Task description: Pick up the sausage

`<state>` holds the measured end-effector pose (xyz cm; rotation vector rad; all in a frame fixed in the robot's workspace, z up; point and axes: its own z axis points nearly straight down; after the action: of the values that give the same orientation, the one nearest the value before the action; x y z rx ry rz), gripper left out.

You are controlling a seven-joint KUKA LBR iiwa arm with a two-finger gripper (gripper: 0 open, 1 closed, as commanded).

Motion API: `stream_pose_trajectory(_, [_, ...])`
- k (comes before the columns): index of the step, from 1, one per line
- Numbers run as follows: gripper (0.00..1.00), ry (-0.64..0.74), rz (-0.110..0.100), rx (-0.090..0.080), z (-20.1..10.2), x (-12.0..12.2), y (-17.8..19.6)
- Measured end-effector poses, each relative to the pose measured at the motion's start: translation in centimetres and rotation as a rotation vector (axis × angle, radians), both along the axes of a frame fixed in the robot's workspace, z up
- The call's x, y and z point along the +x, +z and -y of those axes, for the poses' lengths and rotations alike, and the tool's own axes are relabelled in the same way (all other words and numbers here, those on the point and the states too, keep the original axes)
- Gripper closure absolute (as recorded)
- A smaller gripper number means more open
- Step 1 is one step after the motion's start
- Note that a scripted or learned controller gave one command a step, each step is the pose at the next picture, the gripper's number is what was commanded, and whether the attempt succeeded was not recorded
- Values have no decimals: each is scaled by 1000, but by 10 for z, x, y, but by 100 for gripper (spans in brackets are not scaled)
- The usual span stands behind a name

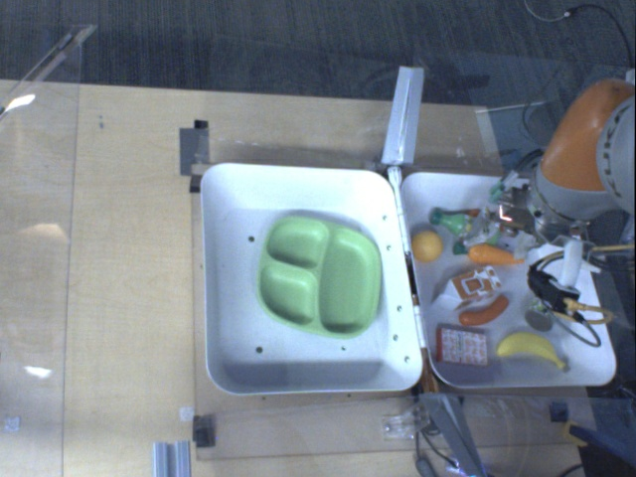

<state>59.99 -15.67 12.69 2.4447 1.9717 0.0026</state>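
Over the right bin (596, 371), the arm (586, 147) seemingly hovers beyond the sausage (483, 311).

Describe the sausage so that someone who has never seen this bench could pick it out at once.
Look in the right-hand white bin, the one crowded with toy food, not the one with the green divided plate. The sausage lies near that bin's middle, above the square red-patterned packet and left of the banana. It is the only reddish-brown, short, rounded link; the carrot above is brighter orange.

the sausage (483, 311) lies in the right bin (596, 371), between the banana (532, 349) and the carrot (494, 255).
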Motion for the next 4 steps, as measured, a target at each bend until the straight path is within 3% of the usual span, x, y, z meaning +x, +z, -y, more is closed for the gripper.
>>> stream_pose_trajectory(2, [0, -4, 6, -1, 8, 24, -7])
stream_pose_trajectory(3, [100, 2, 12, -1, 6, 26, 5])
stream_pose_trajectory(4, [100, -7, 6, -2, 36, 71, 49])
